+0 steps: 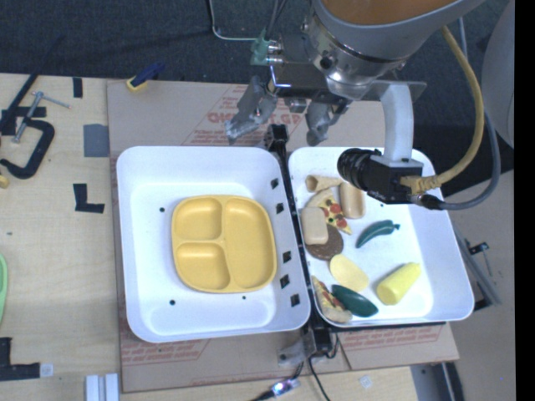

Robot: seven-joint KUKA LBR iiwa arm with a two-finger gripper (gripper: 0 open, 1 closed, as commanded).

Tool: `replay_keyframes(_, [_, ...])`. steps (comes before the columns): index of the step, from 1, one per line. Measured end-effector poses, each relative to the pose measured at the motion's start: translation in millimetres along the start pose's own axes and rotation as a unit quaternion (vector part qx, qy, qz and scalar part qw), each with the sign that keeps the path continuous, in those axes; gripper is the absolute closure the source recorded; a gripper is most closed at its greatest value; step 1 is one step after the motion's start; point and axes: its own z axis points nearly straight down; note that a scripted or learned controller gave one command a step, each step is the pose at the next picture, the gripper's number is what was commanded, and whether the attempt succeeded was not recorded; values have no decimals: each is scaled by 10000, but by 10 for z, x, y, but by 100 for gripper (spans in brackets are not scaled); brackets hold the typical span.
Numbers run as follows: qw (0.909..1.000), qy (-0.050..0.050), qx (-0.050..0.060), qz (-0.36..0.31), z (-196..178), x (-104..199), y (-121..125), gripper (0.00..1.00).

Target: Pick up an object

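Toy food heaped in the right bin, jaws spread above the divide

The food pieces crowd the right bin, overlapping so the brown and tan ones are hard to tell apart; a green pepper, a yellow corn cob and a dark green piece read clearly. The left bin holds a yellow divided plate. The gripper hangs over the bins' far edge, jaws spread, pinching nothing. Red print on the cardboard beneath is illegible. The arm is cut off at the top.
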Motion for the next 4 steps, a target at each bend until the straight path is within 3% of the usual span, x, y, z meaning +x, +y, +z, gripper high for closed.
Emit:
replay_keyframes(1, [9999, -60, 129, -2, 1035, 586, -21, 0])
replay_keyframes(2, [9999, -52, 89, 9, 876, 561, -7, 100])
replay_keyframes(3, [9999, -65, 117, 69, 1562, -108, -22, 100])
replay_keyframes(4, [9999, -53, 111, 24, 2142, 120, -35, 100])
